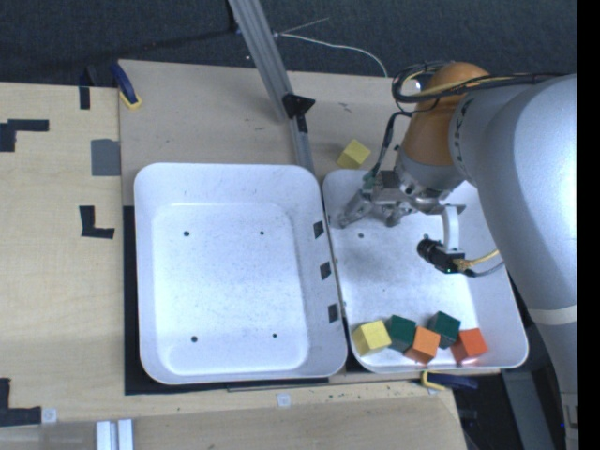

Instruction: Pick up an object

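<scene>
Both bins are white: the left bin (pixel 225 270) is speckled with fine grey dots, and the right bin (pixel 394 270) holds a yellow block (pixel 372 335), two dark green blocks (pixel 402 330) (pixel 444 326), an orange block (pixel 425 344) and a red-orange block (pixel 470 344). Another yellow block (pixel 354 153) lies on the tan table (pixel 187 120). The arm (pixel 525 186) is grey with an orange band (pixel 433 129); the claw (pixel 361 209) is metallic grey.

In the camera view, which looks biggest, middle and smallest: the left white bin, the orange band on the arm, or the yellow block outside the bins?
1. left white bin
2. orange band
3. yellow block
</scene>
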{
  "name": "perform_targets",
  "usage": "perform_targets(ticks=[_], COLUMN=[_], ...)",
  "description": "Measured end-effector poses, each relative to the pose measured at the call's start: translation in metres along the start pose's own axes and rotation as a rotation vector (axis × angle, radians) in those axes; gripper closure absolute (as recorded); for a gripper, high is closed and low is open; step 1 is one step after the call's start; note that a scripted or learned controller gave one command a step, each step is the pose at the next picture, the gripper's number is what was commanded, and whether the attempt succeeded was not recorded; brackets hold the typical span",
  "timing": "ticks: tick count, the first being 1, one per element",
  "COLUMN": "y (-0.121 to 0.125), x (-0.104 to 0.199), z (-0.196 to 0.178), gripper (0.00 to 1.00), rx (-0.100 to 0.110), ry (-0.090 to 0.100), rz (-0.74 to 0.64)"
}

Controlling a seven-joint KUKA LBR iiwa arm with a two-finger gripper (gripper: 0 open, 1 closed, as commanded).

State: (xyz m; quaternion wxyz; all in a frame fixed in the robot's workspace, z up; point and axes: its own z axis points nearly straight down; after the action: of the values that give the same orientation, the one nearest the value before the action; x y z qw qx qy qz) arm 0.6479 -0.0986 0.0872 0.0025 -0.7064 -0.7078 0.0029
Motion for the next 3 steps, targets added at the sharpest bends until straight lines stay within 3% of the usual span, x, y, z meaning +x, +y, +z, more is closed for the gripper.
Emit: perform_targets(ticks=[1, 2, 3], y=[-0.016, 0.032, 0.001], x=[0.005, -0.022, -0.006], z=[-0.004, -0.004, -0.005], gripper=[0.00, 0.00, 0.00], rx=[-0.004, 0.011, -0.004], ry=[0.000, 0.007, 0.000], rz=[0.002, 0.002, 0.001])
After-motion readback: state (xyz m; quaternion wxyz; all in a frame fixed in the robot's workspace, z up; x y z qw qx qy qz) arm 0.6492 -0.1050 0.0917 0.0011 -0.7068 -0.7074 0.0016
